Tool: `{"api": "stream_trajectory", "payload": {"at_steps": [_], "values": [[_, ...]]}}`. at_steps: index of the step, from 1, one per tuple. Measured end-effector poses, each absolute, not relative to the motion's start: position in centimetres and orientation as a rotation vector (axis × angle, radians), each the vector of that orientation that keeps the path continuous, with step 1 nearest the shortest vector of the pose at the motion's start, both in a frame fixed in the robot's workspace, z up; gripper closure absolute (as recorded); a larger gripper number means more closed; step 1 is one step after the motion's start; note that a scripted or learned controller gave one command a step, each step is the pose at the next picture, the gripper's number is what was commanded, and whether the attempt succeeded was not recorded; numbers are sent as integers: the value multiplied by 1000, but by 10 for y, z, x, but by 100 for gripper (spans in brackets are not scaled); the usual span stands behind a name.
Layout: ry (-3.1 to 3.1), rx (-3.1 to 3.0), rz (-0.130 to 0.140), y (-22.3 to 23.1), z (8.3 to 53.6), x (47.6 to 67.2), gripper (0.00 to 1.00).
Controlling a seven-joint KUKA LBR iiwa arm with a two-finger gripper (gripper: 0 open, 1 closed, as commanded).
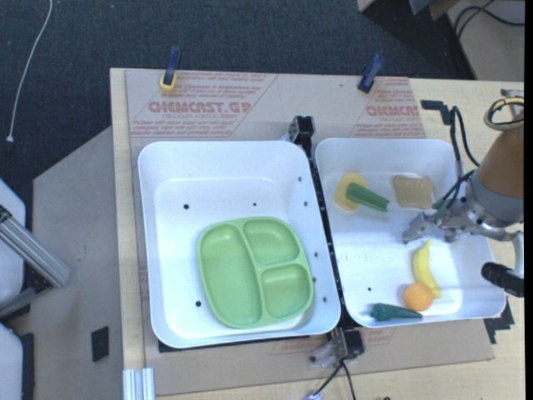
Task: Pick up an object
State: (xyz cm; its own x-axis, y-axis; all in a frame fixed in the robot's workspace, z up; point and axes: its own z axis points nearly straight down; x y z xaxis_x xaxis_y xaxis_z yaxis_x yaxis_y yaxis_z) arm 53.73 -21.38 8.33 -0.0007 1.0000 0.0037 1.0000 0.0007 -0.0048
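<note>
My gripper [423, 228] hovers low in the right bin [366, 152], just above the upper tip of a yellow banana [425, 267]. It is open and holds nothing. An orange ball [418, 297] lies below the banana, with a dark green piece [394, 312] at the bin's front wall. A tan, bread-like slab [413, 191] lies behind the gripper. At the back left of this bin a green stick [367, 197] rests across a yellow piece [348, 189].
The left bin [166, 173] holds a light green divided plate [254, 269]. The grey arm with its orange band [505, 169] comes in over the right bin's right wall. Bare white floor lies in the right bin's middle left.
</note>
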Motion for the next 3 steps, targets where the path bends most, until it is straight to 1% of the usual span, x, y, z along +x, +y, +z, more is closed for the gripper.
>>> {"api": "stream_trajectory", "payload": {"at_steps": [1, 3], "values": [[-2220, -2220, 0, -214, 94, 538, 100], [-2230, -2226, -5, -219, 222, 547, 100]]}}
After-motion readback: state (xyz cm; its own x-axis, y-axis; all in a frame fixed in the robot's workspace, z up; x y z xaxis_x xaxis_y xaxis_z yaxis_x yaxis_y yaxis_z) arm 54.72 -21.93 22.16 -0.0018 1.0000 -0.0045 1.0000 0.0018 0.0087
